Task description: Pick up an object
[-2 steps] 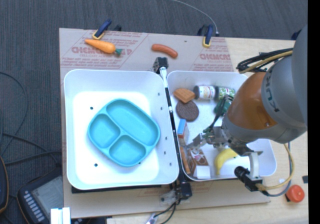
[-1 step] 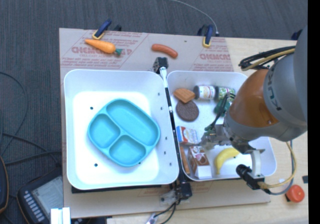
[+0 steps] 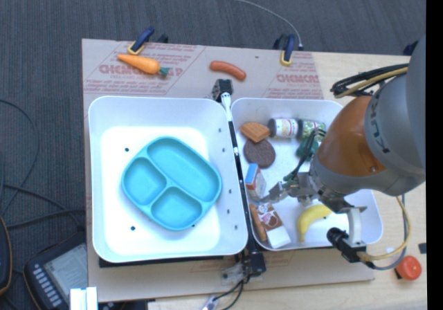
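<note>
**Arm low over right bin, crowded contents**

We see the gripper [image 3: 277, 191] down in the right bin [image 3: 370, 229], its grey wrist and orange band covering much of that bin. We cannot tell its opening or whether it has hold of anything. Just beside it lie a small carton [image 3: 253, 178], a dark round cookie [image 3: 260, 153] and a banana [image 3: 311, 219] to the near right. A bottle [image 3: 291, 127] lies at the far wall. The left bin [image 3: 111, 232] bears a blue divided plate [image 3: 172, 183]. A carrot [image 3: 142, 64] and a sausage [image 3: 228, 70] rest on the bench beyond.
</note>
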You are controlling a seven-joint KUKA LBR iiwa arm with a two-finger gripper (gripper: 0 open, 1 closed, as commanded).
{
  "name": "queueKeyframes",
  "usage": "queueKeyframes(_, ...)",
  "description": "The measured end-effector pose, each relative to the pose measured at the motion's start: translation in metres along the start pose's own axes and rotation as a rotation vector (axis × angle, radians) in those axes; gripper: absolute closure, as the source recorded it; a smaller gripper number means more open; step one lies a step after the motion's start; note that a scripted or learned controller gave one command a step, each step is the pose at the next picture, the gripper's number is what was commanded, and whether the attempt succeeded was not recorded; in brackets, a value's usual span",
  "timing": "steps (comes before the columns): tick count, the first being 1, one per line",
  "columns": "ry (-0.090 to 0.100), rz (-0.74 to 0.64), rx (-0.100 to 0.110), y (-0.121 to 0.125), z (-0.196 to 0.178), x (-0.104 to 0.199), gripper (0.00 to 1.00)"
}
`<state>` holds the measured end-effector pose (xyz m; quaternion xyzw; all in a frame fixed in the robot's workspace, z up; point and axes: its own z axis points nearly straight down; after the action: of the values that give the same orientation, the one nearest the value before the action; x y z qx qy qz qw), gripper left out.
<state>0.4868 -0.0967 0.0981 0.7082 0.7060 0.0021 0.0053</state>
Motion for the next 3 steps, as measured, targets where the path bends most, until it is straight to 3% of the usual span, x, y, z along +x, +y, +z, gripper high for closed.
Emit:
queueKeyframes(1, 0.0, -0.002, 0.004, -0.001, 0.01, 0.001, 0.0)
queueKeyframes(2, 0.001, -0.001, -0.001, 0.0, -0.001, 0.0, 1.0)
queueKeyframes(3, 0.0, -0.001, -0.001, 0.0, -0.001, 0.0, 0.0)
